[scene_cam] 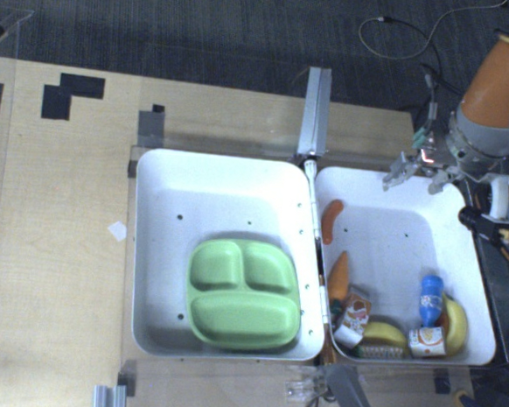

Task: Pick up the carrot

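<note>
The carrot (340,276), orange and tapered, lies in the right bin (401,232) close to its left wall, pointing toward the back. My gripper (417,177) hangs over the back edge of that bin, well up and to the right of the carrot. Its two fingers are spread open, with nothing between them.
A reddish sausage (330,220) lies just behind the carrot. At the front of the right bin sit a small carton (354,313), two bananas (383,333) (455,324), a blue bottle (431,296) and a can (426,342). A green divided plate (243,292) rests in the left bin (176,201).
</note>
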Tool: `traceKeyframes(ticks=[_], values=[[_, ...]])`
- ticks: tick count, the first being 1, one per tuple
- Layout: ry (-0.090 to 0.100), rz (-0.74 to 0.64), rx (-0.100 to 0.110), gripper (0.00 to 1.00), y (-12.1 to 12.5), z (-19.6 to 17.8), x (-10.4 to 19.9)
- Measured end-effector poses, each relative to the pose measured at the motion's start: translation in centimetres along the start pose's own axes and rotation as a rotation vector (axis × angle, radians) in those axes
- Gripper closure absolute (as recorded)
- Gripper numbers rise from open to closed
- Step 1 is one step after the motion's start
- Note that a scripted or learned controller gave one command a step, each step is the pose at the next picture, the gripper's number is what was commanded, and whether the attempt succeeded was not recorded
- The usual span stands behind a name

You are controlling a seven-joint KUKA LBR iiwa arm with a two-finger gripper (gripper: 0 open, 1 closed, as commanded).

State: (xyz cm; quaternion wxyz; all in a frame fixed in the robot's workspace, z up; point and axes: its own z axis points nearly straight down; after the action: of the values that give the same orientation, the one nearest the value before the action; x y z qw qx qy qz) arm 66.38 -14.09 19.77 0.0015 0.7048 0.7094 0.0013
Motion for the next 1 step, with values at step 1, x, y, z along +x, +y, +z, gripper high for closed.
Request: traceKeyframes(ticks=[1], values=[[0.0, -0.269, -0.001, 0.0, -6.38, 8.61, 5.2]])
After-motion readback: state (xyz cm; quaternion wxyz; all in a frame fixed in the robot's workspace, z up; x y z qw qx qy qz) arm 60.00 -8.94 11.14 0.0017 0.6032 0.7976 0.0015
